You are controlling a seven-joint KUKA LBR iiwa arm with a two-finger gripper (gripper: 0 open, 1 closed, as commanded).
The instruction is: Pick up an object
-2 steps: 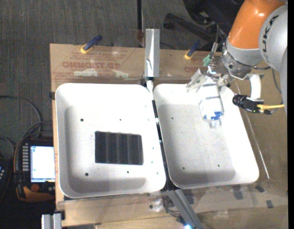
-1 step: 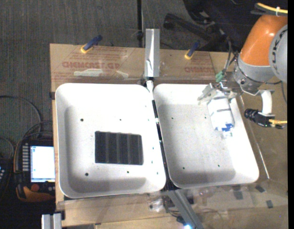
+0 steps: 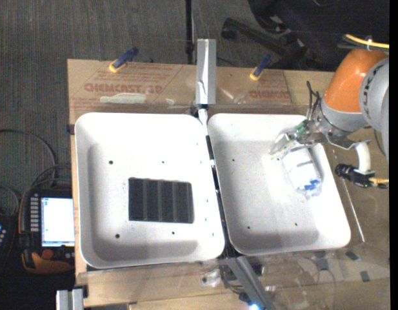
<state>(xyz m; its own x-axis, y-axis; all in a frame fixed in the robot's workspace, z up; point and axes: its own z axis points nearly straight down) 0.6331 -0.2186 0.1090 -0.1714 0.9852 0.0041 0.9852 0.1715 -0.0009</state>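
— What do we see in the right bin (image 3: 328,234)?

— A clear plastic bottle (image 3: 302,171), lying on its side in the bin's upper right part. We make out a white label band and a small blue mark near its lower end; any print on it is too small for us to read.

— And the gripper (image 3: 306,130)?

— It sits just above the bottle's upper end, under the orange band of the arm (image 3: 357,86). Whether it touches the bottle, and whether it is spread or closed, we cannot tell.

— Any writing we can read?

— On the brown board (image 3: 131,89) behind the bins, red letters that look like "CHEMCAST". We can't read the rest.

— The left bin (image 3: 95,141)?

— It holds a dark ribbed rectangular block (image 3: 160,200), lying flat near the middle.
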